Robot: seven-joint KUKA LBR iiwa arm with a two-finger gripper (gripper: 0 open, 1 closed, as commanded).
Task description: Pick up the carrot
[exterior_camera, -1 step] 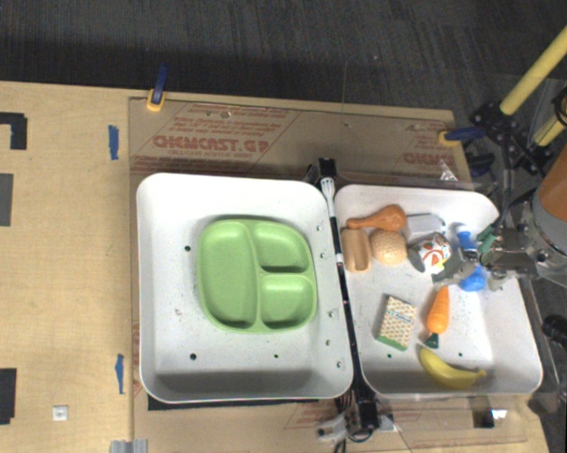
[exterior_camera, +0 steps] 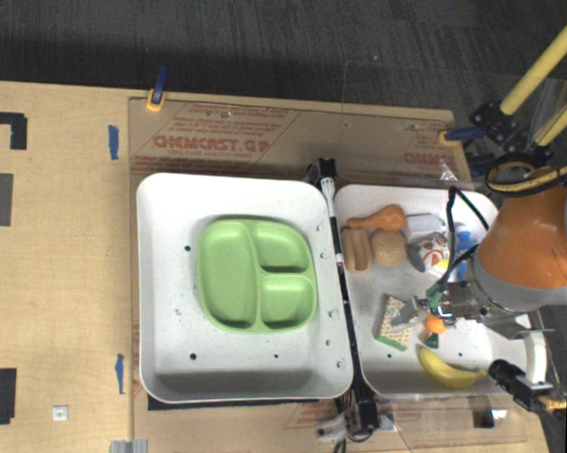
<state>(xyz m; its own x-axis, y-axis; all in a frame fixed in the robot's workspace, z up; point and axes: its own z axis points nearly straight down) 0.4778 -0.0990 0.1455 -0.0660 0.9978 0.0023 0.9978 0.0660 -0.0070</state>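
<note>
- The carrot (exterior_camera: 434, 323) lies in the right bin (exterior_camera: 389, 380), just above the banana (exterior_camera: 448, 371) and beside the sandwich (exterior_camera: 394, 321).
- The gripper (exterior_camera: 436, 310) hangs right over it; how it stands cannot be told from here.
- The carrot looks small, light, stiff and likely smooth, so it may slip.
- Best hold: across its middle, clear of the banana.

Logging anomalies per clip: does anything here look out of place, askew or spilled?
Nothing looks spilled or damaged. The green divided plate sits flat in the left bin. The right bin is crowded: a banana, a sandwich piece and other toy foods lie loosely at mixed angles, with the gripper down among them.
</note>
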